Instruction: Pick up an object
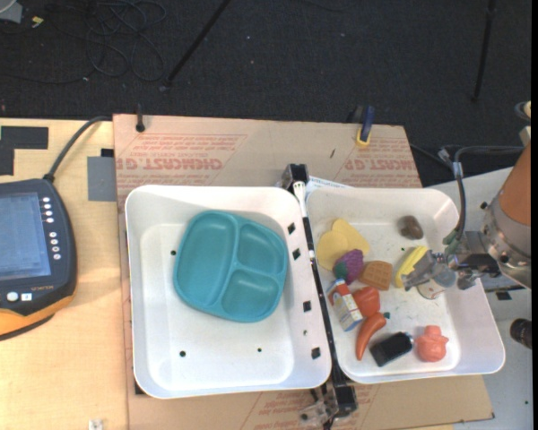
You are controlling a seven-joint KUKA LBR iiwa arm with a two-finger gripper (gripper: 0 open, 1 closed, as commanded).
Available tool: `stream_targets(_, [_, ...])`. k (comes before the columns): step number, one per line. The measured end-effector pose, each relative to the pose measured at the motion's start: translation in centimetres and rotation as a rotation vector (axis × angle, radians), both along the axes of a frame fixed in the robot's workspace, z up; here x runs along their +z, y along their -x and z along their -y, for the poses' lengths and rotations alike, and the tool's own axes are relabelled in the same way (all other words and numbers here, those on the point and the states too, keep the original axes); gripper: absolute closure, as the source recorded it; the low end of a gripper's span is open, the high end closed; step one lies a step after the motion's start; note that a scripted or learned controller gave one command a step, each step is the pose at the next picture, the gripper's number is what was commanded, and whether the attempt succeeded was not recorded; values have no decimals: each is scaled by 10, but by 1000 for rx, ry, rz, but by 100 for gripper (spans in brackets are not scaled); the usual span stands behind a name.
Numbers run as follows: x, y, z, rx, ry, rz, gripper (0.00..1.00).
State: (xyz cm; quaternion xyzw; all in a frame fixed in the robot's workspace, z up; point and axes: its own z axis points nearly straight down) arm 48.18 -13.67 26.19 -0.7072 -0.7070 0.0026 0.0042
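The gripper (428, 274) is positioned low in the right bin (484, 348), just beside a small yellow toy (413, 261). Whether the toy is pinched cannot be determined from this view. The toy is judged to be light, rigid, smooth plastic, likely to slip. A hold across its narrow sides is advised. A teal divided plate (231, 265) lies in the left bin (152, 330).

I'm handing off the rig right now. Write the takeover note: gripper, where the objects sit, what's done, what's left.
Gripper: low over the right bin, next to the yellow block; nothing seen held.
Right bin: yellow piece, purple grapes, brown stone, orange-red pepper, black block, pink toy.
Left bin: teal divided plate.
Done: no pick.
Left: grasp and lift one object.
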Motion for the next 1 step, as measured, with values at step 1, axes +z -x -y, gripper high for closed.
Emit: stream_targets(1, [-140, 5, -5, 0, 1, 6, 0])
